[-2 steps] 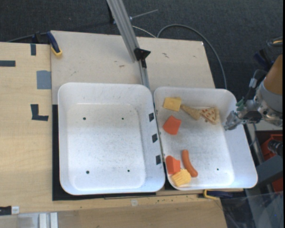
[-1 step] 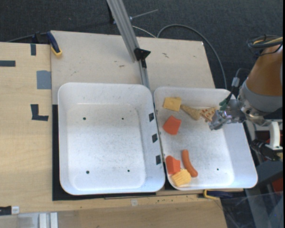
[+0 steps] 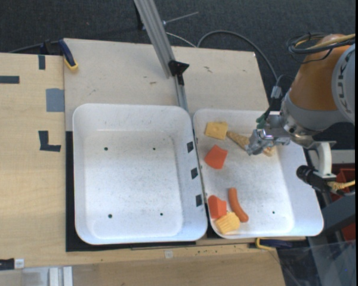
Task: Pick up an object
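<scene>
Camera view. The metal two-finger tool of the grey arm with the orange band sits right of centre in the frame, low over the upper part of the right-hand shallow white plastic bin; whether its fingers are spread or closed cannot be told. Just beside it, to its left, lies a tan wedge-shaped piece, and past that a yellow blocky piece.

Likely faults: the tool may close on the thin end of the wedge and squeeze it out sideways, or push it against the yellow block so that both shift; the bin floor looks smooth, so small pieces would probably slide rather than stay.

Other candidates lie well apart: an orange-red cube at centre; lower down, a second orange-red block, a ridged yellow piece touching it, and a slim orange-red sausage shape. These appear to be matte toy foods. The left-hand white bin has rounded corners. Both rest on a pale wooden worktop.
</scene>
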Controlling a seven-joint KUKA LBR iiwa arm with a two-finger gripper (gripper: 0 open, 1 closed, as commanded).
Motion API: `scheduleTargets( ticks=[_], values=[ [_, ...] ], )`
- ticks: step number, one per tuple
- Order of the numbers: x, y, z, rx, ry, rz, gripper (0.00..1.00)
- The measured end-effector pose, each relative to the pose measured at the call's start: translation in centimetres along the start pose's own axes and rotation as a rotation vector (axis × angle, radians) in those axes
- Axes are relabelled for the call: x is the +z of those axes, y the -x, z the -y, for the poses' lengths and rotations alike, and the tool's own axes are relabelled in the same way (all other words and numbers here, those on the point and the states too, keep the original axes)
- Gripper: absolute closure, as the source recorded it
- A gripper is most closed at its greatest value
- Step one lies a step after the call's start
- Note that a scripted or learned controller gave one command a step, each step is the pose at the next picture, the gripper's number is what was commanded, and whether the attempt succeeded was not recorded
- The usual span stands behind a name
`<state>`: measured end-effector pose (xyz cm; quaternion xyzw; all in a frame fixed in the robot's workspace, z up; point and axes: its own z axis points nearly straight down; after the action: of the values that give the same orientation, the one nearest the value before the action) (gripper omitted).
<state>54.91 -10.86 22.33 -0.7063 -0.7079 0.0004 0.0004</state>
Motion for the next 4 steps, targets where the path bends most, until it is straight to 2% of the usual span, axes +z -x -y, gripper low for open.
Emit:
scheduleTargets(
  ticks=[1,3,4],
  values=[
    [0.9,-5.1,-0.7,-0.004,-0.002,-0.002,1.0],
    [-0.5,-14.8,-1.8,-0.005,0.0,-0.002,1.0],
    [-0.9,-19.9,-4.7,-0.005,0.001,-0.002,1.0]
  ],
)
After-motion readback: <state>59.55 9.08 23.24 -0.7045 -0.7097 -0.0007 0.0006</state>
